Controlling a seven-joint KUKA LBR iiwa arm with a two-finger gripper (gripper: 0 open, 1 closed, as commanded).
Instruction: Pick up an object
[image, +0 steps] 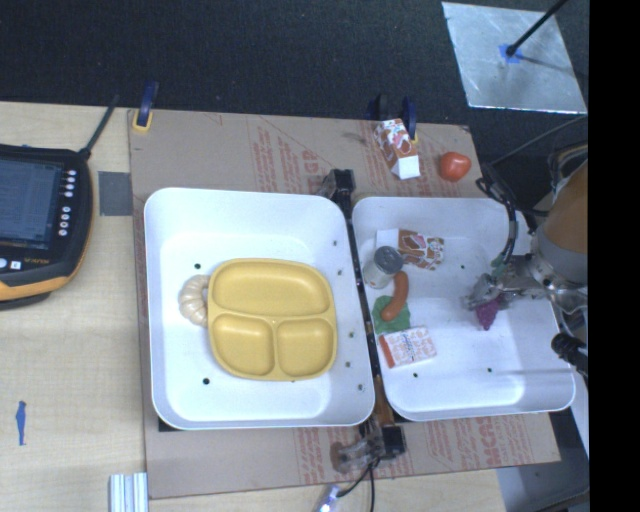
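On the left, the yellow tray (271, 319) with 3 compartments fills my left bin (170, 390), a pale shell-like toy (192, 298) touching its left rim. In the right bin (520, 390) lie a sausage (399, 293) and 2 small cartons. My claw (489, 300) hovers at the right side, seemingly pinching a purple object (487, 315).

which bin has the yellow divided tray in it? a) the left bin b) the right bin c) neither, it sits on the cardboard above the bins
a: the yellow divided tray lies inside the left bin, with a pale round item tucked against its left edge.
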